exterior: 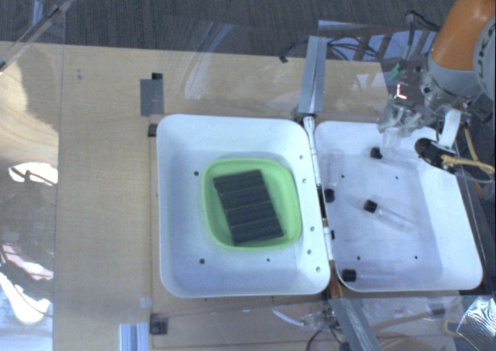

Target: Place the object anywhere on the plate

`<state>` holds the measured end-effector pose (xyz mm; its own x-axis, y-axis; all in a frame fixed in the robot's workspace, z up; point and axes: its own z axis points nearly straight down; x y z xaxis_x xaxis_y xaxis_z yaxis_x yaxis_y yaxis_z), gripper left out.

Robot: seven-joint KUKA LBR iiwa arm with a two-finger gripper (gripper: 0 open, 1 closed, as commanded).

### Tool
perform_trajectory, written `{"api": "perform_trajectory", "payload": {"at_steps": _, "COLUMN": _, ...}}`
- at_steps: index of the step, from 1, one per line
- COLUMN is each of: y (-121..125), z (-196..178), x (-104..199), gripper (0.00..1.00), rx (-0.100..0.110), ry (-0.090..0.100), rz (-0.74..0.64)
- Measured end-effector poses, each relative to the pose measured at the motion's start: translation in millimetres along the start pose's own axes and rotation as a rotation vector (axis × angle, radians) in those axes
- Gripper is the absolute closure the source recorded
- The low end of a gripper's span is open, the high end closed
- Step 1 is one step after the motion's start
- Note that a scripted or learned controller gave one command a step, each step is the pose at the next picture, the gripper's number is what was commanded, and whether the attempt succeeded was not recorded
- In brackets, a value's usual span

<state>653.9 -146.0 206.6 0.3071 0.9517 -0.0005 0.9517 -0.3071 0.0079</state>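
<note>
Dark ribbed block (247,208) already lay flat on green plate (289,204), mid left bin (174,187), tilted slightly against bin's edges. Gripper (397,121) hung over right bin (449,256), near its far edge, well apart from block; jaw state not discernible. Small clear vial with black cap (385,213) lay mid right bin. Block judged stiff, light, grooved, not slippery; best pinched across short sides.
</note>
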Motion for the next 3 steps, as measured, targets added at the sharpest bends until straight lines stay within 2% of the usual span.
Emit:
{"api": "perform_trajectory", "payload": {"at_steps": 1, "y": -77, "z": -9, "x": 76, "gripper": 1.00, "rx": 0.003, "ry": 0.003, "rz": -0.196}}
{"api": "perform_trajectory", "payload": {"at_steps": 2, "y": -151, "z": 21, "x": 133, "gripper": 1.00, "rx": 0.006, "ry": 0.003, "rz": -0.216}}
{"api": "perform_trajectory", "payload": {"at_steps": 3, "y": -151, "z": 20, "x": 133, "gripper": 0.00, "rx": 0.006, "ry": 0.003, "rz": -0.214}}
